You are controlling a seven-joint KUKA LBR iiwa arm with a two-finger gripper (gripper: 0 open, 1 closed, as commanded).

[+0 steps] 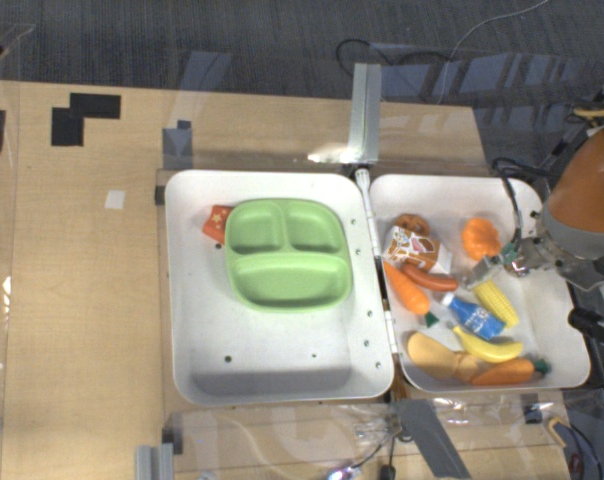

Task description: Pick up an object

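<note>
The right bin [567,320] holds several toy foods: an orange fruit [479,236], a yellow corn cob [497,303], a blue bottle [474,317], a banana [487,346], a red sausage [432,279], a carrot [407,290] and a printed snack bag [412,243]. My gripper [494,265] hangs low in this bin, just below the orange fruit and above the corn cob, close to the sausage's right end. I see nothing clearly held by it.
A second carrot [504,372] and a tan piece [434,356] lie along the right bin's front wall. In the left bin [262,363] a green divided plate [287,251] rests beside a small red item [216,224]. A metal post [365,113] stands behind the bins.
</note>
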